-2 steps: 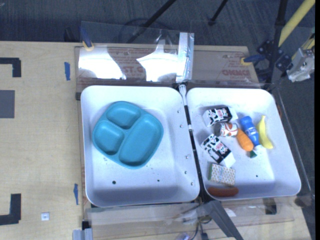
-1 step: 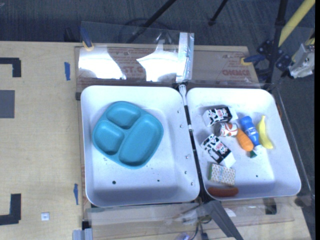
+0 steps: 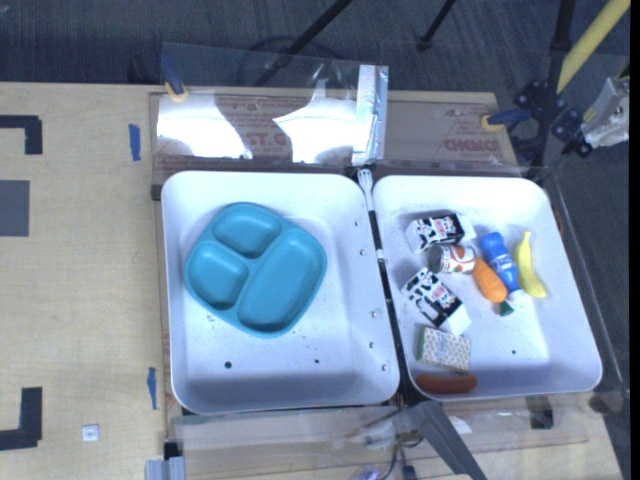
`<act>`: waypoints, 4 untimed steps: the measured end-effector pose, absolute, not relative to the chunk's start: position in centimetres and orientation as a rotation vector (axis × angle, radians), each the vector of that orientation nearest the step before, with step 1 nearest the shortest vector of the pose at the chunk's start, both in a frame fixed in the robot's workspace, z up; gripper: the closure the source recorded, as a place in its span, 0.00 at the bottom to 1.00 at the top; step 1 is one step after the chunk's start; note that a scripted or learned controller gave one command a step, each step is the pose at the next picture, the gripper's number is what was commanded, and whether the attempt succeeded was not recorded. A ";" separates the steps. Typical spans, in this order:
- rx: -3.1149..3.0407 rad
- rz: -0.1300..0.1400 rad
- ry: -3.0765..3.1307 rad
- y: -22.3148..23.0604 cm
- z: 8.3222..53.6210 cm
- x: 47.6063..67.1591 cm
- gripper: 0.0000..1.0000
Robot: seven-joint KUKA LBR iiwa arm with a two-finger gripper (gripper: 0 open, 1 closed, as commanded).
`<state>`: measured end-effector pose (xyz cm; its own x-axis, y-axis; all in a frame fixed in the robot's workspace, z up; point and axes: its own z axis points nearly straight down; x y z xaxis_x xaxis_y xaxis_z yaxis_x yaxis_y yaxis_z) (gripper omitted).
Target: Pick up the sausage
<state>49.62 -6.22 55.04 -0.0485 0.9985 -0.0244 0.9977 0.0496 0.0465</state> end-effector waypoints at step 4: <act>2.104 0.040 2.238 -5.7 59.3 50.2 1.00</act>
